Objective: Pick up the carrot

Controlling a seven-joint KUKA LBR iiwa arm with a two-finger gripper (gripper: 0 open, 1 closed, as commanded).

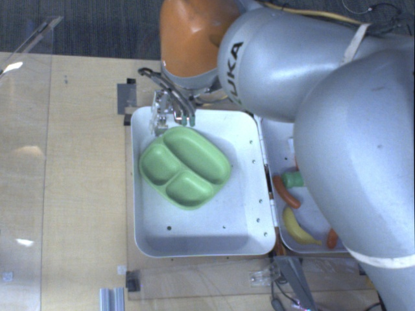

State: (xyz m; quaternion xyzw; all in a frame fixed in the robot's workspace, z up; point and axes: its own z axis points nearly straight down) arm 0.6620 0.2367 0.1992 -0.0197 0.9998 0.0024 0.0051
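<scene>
Well, starting from the left, the pale wooden table [65,173] stretches bare up to the first of the two shallow white bins. That left bin [194,235] holds a green divided plate [186,166] with three compartments, lying toward the bin's far left corner and turned at a slant to the walls. Right above the plate's far edge hangs the claw [173,115], a cluster of thin metal parts under the arm's orange band [191,28]. Its tips sit just at the plate's rim, and nothing shows between them; whether they are spread or closed I cannot tell from here, they are too small and tangled.

Moving right, the big grey arm [305,63] sweeps in over the dividing wall and covers much of the right bin [275,141]. In the strip of that bin left visible, a small green piece [293,179] lies just beside a reddish-orange carrot [286,192], which rests close to the left wall, pointing toward the near side. Nearer to me a yellow banana [297,229] curves along the bin floor, and an orange-red bit [331,239] peeks out just beside the arm's edge.
</scene>
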